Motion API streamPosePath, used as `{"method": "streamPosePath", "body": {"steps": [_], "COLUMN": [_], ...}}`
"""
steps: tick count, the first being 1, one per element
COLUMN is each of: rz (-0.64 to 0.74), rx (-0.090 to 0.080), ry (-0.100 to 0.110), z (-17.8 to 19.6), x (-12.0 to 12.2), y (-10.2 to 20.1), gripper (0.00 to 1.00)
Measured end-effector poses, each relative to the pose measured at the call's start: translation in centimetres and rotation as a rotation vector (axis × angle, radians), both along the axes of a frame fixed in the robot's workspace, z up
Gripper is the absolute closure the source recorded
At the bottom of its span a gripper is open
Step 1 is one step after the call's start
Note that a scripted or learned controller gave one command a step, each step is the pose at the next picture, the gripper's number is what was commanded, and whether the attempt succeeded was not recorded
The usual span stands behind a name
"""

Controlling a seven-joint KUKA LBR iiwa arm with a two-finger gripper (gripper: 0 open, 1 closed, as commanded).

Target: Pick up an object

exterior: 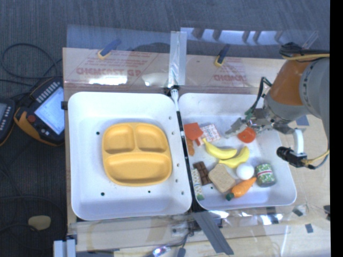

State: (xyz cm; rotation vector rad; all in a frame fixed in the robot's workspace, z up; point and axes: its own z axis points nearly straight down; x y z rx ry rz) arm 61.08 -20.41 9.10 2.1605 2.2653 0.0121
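Note:
The right bin [284, 197] holds several toy foods: a banana [228, 153], a white egg [245, 171], a bread slice [221, 178], a carrot [243, 187], a green can [264, 174], a brown chocolate bar [201, 172], an orange-red block [192, 131] and a white packet [210, 131]. My gripper [244, 127] hangs over the bin's upper right part, reaching in from the right. A small red round object [247, 136] sits directly under its tip, touching or nearly touching it. Whether that object is gripped is unclear.
The left bin [86, 197] holds a yellow divided plate [136, 153] at its middle. A low divider [179, 143] separates the two bins. A pendant with a screen [45, 111] lies off the bench to the left. A cable connector [292, 155] hangs beside the right bin's edge.

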Motion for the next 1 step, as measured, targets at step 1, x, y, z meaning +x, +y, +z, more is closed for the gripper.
{"method": "streamPosePath", "body": {"steps": [1], "rz": [0.0], "rx": [0.001], "ry": [-0.002], "z": [0.95], "x": [0.06], "y": [-0.01], "gripper": [1.0]}}
